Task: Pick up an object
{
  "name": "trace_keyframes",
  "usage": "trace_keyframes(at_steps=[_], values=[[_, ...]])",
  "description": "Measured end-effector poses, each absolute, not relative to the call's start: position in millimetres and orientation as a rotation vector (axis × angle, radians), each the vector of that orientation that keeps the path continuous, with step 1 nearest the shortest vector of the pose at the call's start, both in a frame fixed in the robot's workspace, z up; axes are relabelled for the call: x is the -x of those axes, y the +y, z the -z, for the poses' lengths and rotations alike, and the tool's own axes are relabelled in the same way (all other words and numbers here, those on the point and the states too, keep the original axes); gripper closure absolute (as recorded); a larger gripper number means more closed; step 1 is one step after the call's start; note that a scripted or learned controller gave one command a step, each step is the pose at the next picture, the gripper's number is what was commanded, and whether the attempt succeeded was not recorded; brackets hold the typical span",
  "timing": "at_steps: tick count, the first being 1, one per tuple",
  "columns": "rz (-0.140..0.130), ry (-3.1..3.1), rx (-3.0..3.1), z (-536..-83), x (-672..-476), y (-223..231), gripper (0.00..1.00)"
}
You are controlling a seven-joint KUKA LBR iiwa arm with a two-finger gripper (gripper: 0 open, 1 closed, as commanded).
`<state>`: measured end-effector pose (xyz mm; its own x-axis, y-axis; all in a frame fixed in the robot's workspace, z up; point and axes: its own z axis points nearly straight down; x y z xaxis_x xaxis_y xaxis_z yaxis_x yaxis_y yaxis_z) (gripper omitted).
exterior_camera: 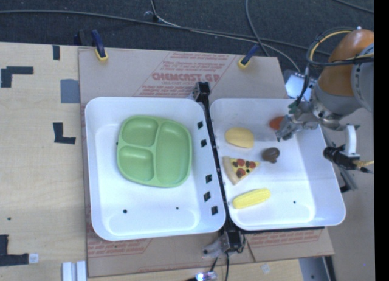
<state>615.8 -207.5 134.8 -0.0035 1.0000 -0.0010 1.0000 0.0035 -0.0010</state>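
The right bin (pixel 304 201) holds several toy foods: a pale yellow lump (pixel 239 137), a small brown piece (pixel 271 154), a pizza slice (pixel 240 168) and a yellow corn cob (pixel 251 198). A red piece (pixel 277 121) lies at the back of that bin, partly hidden by my gripper (pixel 285 130). The gripper hangs low over the bin's back right part, right beside the red piece and just above the brown one. Whether it touches the red piece I cannot tell.
A green divided plate (pixel 153 151) lies in the left bin (pixel 103 213). A black divider (pixel 209 164) runs between the bins. The grey arm with its orange band (pixel 346 55) reaches in from the right. Cables cross the dark floor behind the bench.
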Motion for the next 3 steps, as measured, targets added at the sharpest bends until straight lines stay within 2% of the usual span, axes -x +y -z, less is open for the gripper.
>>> trace_keyframes(at_steps=[2, 3], values=[[0.002, -2.225, 2.222, -222, -615.7, -211, 1.00], [0.000, -2.227, 2.213, -214, -619.1, -150, 1.00]])
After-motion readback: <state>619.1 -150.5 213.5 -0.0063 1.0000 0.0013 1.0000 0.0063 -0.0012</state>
